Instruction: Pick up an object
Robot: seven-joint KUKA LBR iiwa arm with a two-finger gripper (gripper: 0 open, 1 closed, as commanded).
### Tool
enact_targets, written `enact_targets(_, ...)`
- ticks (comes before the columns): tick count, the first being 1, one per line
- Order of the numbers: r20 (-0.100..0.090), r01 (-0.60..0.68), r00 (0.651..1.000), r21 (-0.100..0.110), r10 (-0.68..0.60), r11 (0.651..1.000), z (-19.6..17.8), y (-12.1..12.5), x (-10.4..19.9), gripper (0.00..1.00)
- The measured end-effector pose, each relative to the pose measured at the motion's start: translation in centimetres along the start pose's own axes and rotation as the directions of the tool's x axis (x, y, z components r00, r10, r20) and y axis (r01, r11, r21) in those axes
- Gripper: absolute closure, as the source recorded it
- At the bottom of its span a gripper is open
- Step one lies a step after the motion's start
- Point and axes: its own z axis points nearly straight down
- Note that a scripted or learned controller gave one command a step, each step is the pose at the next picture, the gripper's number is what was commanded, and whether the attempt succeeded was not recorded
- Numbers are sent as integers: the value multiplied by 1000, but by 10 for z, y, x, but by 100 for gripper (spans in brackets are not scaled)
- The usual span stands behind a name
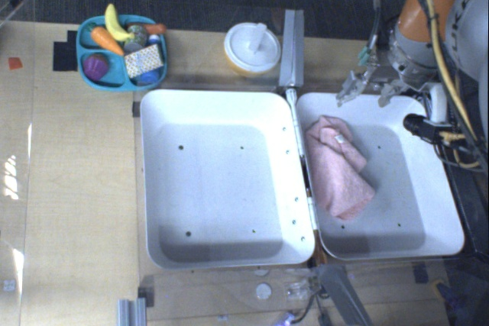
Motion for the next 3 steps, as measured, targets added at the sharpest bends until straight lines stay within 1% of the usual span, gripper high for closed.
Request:
enact_targets(1,1,180,984,-1,-180,984,21,1,-5,0)
enact_targets(2,0,80,997,-3,-80,997,121,-25,7,0)
enact_targets(3,2,135,991,-9,-135,991,127,-55,-19,0)
